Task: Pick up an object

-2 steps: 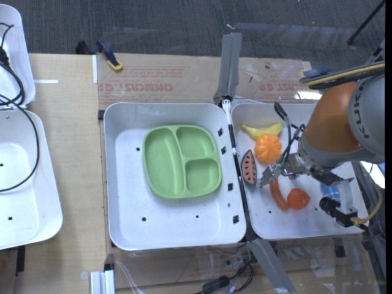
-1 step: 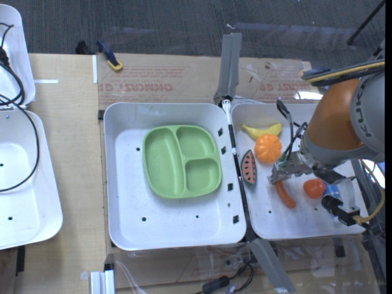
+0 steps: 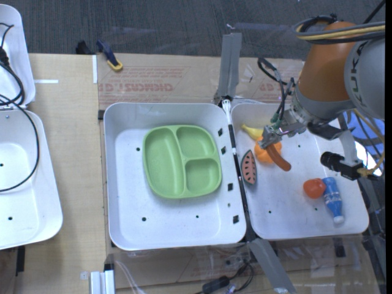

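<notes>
At the lower right of the frame, a blue bottle [image 3: 332, 199] lies touching a red-orange ball [image 3: 313, 188] in the right bin [image 3: 288, 216]. Left of them a watermelon slice [image 3: 248, 166] rests by the bin's edge. Further up, the pincer [image 3: 271, 138] sits over an orange toy [image 3: 270, 153] beside a banana [image 3: 252, 130]; whether it is clenched cannot be told.

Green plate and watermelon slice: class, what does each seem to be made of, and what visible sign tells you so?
Green plate: probably moulded plastic with a matte finish; its colour is uniform, its edges rounded, and its three compartments are formed in one piece.
Watermelon slice: apparently a toy, likely plastic or rubber; its red face and dark seeds look flat and painted. Its finish is too small to judge.
</notes>
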You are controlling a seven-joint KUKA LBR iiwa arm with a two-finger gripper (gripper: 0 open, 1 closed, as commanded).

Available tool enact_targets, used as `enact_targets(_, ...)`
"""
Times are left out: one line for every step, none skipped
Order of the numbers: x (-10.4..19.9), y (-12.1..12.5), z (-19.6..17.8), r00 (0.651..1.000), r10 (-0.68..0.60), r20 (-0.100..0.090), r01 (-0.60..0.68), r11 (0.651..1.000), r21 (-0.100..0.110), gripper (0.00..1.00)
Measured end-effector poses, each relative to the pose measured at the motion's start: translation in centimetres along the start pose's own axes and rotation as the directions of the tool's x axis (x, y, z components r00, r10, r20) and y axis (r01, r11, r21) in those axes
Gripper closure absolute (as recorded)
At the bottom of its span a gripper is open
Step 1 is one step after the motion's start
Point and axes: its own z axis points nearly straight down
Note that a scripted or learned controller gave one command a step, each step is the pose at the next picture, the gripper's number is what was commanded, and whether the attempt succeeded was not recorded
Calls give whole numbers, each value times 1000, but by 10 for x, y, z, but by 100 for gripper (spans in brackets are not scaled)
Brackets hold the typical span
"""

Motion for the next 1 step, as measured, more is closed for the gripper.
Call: enact_targets(12,38,-12,895,446,1,-446,895,2,100)
